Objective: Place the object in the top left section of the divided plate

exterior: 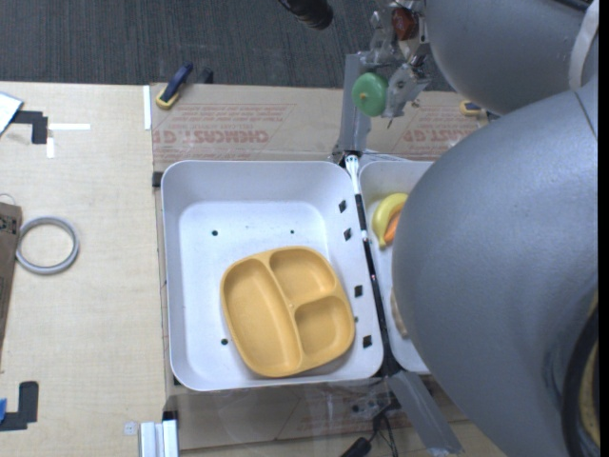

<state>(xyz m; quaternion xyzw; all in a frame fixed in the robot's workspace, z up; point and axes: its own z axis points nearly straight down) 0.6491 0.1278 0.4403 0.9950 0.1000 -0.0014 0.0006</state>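
One green ball (369, 92) is pinched between the fingers of the gripper (373, 91), and the divided plate (285, 308) is located well below-left of them.

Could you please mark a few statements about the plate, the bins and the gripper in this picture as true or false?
1. The gripper holds a green object between its fingers. True.
2. The green object already lies in the divided plate. False: it is up at the gripper, above the far edge of the bins.
3. The divided plate sits in the left bin. True.
4. The divided plate is blue. False: it is yellow-tan.
5. A yellow object lies in the right bin. True.
6. A grey ring lies inside the left bin. False: it lies on the bench, left of the bin.
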